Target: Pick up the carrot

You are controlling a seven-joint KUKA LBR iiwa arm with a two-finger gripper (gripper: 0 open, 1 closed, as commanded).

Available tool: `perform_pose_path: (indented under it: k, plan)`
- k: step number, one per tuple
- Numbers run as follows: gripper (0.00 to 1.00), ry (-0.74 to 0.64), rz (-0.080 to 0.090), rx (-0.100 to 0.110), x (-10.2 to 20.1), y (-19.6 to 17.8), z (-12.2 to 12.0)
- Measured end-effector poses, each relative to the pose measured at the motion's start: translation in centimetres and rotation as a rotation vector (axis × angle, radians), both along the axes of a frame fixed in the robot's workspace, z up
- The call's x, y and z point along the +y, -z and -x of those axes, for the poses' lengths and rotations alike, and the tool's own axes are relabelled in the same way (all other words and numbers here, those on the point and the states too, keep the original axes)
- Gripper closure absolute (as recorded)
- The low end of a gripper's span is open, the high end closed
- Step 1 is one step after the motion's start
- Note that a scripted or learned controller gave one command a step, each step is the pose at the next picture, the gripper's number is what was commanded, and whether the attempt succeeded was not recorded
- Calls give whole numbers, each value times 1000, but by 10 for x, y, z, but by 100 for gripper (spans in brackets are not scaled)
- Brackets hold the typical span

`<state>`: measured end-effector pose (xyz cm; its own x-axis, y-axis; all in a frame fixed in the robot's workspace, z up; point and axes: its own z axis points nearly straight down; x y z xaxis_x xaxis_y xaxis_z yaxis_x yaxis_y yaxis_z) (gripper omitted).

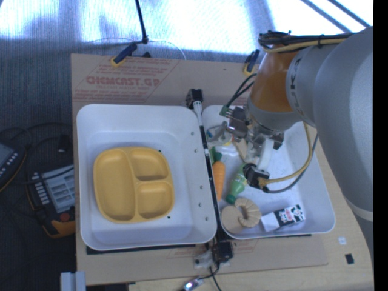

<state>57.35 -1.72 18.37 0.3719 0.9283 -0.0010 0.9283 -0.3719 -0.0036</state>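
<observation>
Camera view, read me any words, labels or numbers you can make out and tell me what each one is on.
"CHEMCAST GP", red print, on the brown board under the bins.
The small carton in the right bin has black and white print, too small to read.
The grey device at the left edge has markings too blurred to read.

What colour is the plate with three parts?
Yellow. The plate shows in the camera view, lying in the left bin.

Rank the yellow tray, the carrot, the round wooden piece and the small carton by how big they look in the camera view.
1. Yellow tray, by far the largest.
2. Round wooden piece.
3. Carrot and small carton look about alike; the carrot is long and thin, so I won't rank them.
</observation>
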Motion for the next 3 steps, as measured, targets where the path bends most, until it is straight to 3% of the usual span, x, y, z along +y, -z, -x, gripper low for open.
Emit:
perform_pose_path:
  k: [1, 2, 3]
  plan:
    - [0, 26, 2, -3, -31, 0, -73]
    - [0, -202, 0, -1, 32, 0, -7]
    - [0, -514, 2, -3, -59, -45, -38]
